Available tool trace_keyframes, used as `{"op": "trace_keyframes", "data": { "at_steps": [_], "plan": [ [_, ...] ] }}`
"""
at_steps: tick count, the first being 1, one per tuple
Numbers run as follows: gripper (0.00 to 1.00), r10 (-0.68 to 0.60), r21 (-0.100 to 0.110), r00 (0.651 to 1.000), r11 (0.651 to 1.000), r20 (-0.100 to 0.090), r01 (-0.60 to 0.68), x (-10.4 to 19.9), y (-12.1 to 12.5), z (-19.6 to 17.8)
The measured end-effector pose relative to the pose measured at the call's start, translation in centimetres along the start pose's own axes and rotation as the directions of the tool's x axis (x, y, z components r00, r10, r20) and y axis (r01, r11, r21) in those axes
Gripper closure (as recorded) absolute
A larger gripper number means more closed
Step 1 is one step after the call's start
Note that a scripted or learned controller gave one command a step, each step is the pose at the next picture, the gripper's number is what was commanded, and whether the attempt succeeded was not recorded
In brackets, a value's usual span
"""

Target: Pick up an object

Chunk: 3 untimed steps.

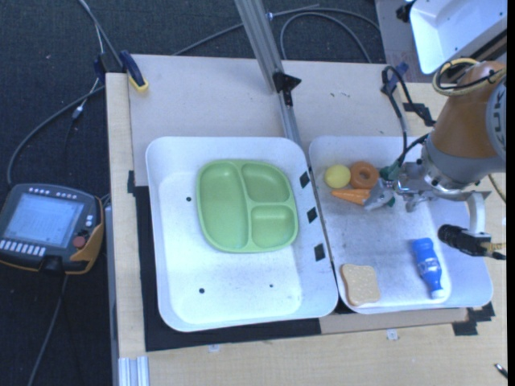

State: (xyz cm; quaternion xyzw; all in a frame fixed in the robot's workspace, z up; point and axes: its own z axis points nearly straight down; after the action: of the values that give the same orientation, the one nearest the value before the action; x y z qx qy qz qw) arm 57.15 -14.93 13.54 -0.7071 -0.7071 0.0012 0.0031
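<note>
A slanted overhead look at a wooden bench holding two shallow white bins side by side. The left bin (185,296) holds a pale green divided plate (246,205) with three compartments, lying flat near the bin's middle. The right bin (475,296) holds several small objects. Near its far left corner sit a yellow lemon-like ball (338,175), an orange ring-shaped doughnut (364,174) just beside it on the right, and an orange carrot (351,195) lying flat just in front of both. At the bin's near left corner lies a tan slice of bread (360,285). Toward the near right lies a blue bottle with a white cap (427,267).

The grey arm with its orange band (467,107) reaches in from the right, over the right bin. Its gripper (382,199) sits low at the carrot's right end, close beside the doughnut. Whether its jaws are parted or closed cannot be told, and nothing is seen held between them.

Left of the bench, on dark carpet, rests a teach pendant (47,227) with a lit screen and trailing cables.
</note>
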Motion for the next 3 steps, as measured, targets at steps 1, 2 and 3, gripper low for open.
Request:
{"op": "trace_keyframes", "data": {
  "at_steps": [1,2,3],
  "plan": [
    [0.00,0.000,-0.005,1.000,1.000,0.001,0.000,0.1,0.1,5.1],
    [1.00,0.001,-0.011,1.000,1.000,0.005,-0.001,-0.1,0.2,3.7],
    [1.00,-0.001,-0.010,1.000,1.000,0.004,0.001,-0.2,0.5,-0.7]
  ]
}}
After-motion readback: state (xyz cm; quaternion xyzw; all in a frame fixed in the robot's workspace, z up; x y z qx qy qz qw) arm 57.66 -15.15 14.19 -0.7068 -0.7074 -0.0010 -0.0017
